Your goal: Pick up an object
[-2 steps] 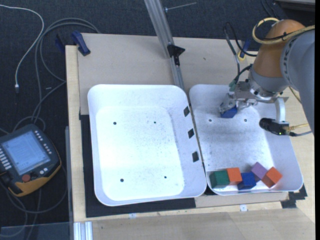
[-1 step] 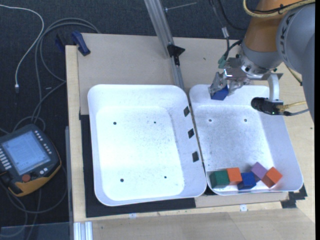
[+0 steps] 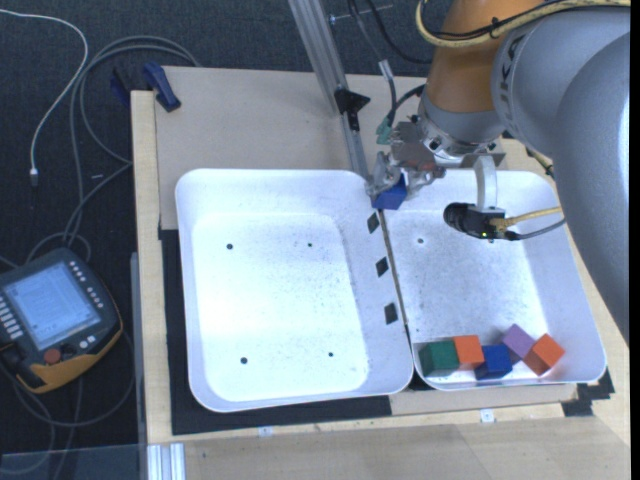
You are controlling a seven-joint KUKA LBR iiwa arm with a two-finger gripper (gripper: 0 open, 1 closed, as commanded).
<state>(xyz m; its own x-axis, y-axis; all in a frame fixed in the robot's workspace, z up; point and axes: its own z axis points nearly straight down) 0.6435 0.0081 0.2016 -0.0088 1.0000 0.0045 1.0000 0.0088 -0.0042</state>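
The gripper (image 3: 388, 190), at upper centre of the frame over the divide between the bins, is clamped on a blue block (image 3: 391, 196), while the remaining blocks (image 3: 490, 354) lie well apart toward the lower right, in the right bin's (image 3: 440, 268) bottom corner.

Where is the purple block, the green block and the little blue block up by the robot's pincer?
purple block (image 3: 518, 339), camera view, on its top face.
green block (image 3: 437, 356), camera view, middle of its top.
blue block (image 3: 391, 197), camera view, on its visible blue face, at the pincer (image 3: 387, 185).
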